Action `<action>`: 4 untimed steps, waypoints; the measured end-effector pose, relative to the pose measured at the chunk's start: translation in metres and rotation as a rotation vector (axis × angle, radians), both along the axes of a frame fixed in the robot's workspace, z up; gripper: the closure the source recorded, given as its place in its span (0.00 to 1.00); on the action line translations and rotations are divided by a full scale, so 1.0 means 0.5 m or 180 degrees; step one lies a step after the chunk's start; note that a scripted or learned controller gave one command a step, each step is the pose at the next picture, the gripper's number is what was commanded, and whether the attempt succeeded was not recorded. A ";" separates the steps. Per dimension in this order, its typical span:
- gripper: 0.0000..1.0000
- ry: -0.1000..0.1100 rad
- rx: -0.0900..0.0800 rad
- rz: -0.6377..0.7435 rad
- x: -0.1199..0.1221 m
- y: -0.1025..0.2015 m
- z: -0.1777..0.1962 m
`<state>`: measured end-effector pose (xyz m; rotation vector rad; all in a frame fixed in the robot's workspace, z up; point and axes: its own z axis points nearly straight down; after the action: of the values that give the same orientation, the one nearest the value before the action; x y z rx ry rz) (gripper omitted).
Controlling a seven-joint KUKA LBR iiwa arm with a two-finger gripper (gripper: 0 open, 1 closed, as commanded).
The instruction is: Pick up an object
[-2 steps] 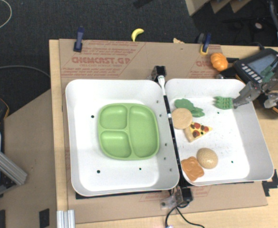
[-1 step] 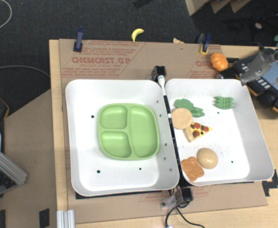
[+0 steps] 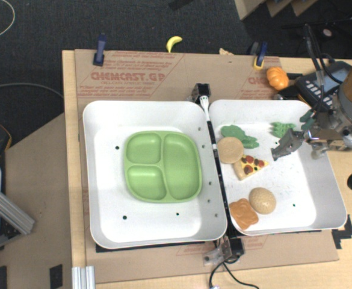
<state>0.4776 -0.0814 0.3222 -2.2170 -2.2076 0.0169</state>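
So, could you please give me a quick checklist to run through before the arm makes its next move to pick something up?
1. Gripper over the right bin: ok.
2. Item between its fingers: not ok, none seen there.
3. Fingers open enough: cannot tell.
4. Nearest target, the pizza slice, lies apart from the gripper: ok.
5. Bun touches the pizza slice, which may crowd a grasp: not ok.
6. Green tray sits alone in the left bin, out of the way: ok.

We see 2 blue clamps (image 3: 100,49) (image 3: 260,54) at the surface's (image 3: 73,161) far edge, a yellow banana (image 3: 174,42) just beyond.
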 end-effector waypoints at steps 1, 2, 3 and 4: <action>0.00 -0.0081 -0.0024 -0.0009 0.003 -0.159 0.130; 0.00 -0.0126 -0.0019 0.0026 0.005 -0.081 0.446; 0.00 0.0001 0.0006 0.0006 0.000 -0.114 0.083; 0.00 -0.0126 -0.0016 0.0027 0.005 -0.049 0.423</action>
<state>0.4801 -0.1058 0.5334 -2.2298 -2.2395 -0.0216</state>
